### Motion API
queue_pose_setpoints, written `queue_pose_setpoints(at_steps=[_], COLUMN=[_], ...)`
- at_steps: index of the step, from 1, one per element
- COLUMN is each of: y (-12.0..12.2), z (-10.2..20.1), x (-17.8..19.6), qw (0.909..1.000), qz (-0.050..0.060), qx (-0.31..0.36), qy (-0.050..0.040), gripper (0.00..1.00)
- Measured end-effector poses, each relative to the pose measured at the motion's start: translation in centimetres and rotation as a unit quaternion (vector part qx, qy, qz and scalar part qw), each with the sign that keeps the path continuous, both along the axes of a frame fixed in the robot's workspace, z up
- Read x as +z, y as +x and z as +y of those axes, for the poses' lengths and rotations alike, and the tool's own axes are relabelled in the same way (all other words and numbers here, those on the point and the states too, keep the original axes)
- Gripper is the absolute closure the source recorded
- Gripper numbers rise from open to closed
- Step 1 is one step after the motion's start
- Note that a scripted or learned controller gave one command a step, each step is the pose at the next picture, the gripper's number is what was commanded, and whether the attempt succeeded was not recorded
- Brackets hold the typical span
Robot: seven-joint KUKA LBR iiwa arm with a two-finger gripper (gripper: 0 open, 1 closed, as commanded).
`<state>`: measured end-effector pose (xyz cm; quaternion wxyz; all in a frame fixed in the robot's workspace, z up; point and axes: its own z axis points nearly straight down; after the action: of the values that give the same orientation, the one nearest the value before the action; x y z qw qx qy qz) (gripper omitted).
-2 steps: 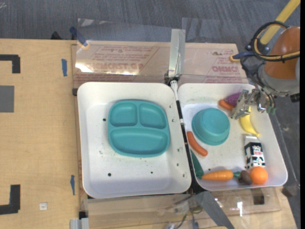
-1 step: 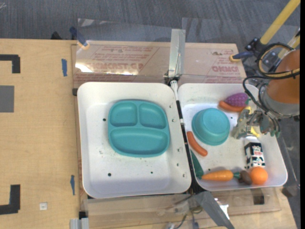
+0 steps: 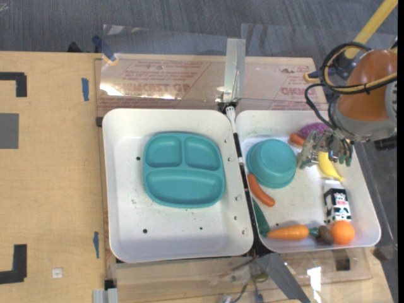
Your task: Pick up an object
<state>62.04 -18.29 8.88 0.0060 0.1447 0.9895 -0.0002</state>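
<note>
Red lettering on clear panel [image 3: 165,81] behind left bin [image 3: 120,188], unreadable.

You see faint red printing on the clear plastic sheets [image 3: 165,79] behind the two bins, upside down and too blurred to read, more red lettering at the far right [image 3: 291,81], equally illegible, no other text you can make out.

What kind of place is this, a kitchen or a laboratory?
Probably a robot laboratory test bench: two white bins hold a teal divided plate and toy food such as a banana, below the arm's gripper.
</note>
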Motion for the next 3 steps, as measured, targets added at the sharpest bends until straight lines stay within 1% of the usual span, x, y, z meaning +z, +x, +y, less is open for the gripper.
queue_pose_setpoints(at_steps=[1, 2, 3], y=[-10.7, -8.4, 1.1], z=[1.9, -4.3, -4.0], x=[0.1, 6.7, 0.6], qw=[1.0, 0.9985, 0.9965], qz=[0.003, 0.0, 0.001], qx=[0.002, 0.054, -0.083], qy=[0.0009, -0.0024, 0.0008], gripper=[1.0, 1.0, 1.0])
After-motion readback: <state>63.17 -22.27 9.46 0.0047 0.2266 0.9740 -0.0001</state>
